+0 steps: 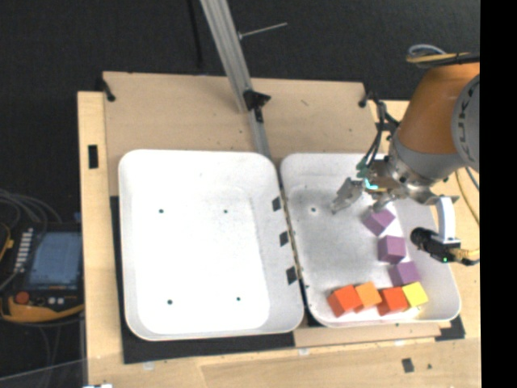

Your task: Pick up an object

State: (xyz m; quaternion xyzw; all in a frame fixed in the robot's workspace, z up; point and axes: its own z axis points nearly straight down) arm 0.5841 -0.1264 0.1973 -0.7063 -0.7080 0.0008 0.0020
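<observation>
My gripper (363, 200) hangs over the upper middle of the right bin (323, 241), open, with nothing between its fingers. One grey finger (346, 194) points down-left toward the bin floor. A purple block (378, 219) lies just below and to the right of the gripper, close to the other finger. Two more purple blocks (393, 247) (405, 272) follow it down the bin's right side. Along the front edge lie an orange-red block (346, 300), an orange block (367, 294), another orange-red block (393, 300) and a yellow block (415, 295).
The left bin (198, 241) sits beside the right one, with black clips along the shared rim. A slanted metal pole (234, 59) stands behind the bins. The arm's orange band (432, 111) is above the right bin's far corner.
</observation>
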